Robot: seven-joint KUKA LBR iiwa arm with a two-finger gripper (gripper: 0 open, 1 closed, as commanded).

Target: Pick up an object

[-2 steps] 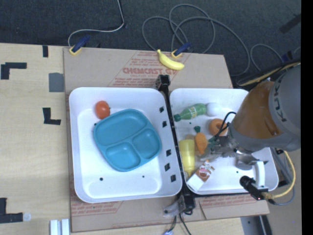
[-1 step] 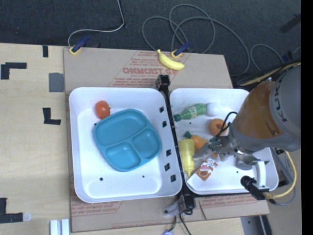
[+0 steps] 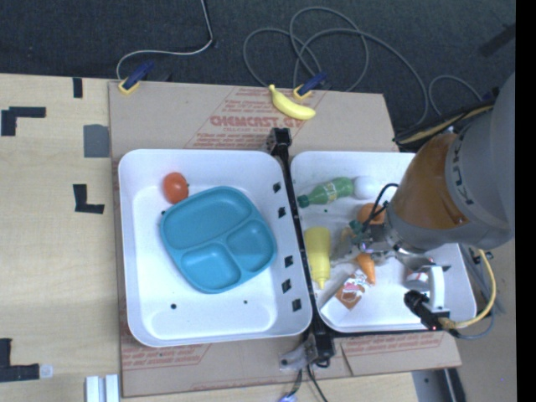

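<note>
I am reaching in over the right bin (image 3: 335, 318) with my arm (image 3: 456, 187) bent low across its right half, while the left bin (image 3: 138, 224) is carrying a blue tray (image 3: 219, 238) and an orange ball (image 3: 175, 187). Nothing is lifted yet, so the pick is all ahead. My hand (image 3: 366, 245) is pointing down among the small things; I cannot tell its opening. Candidates are lying near it: green bottle (image 3: 328, 192), yellow bottle (image 3: 318, 255), packet (image 3: 353, 292), carrot (image 3: 367, 267).
</note>
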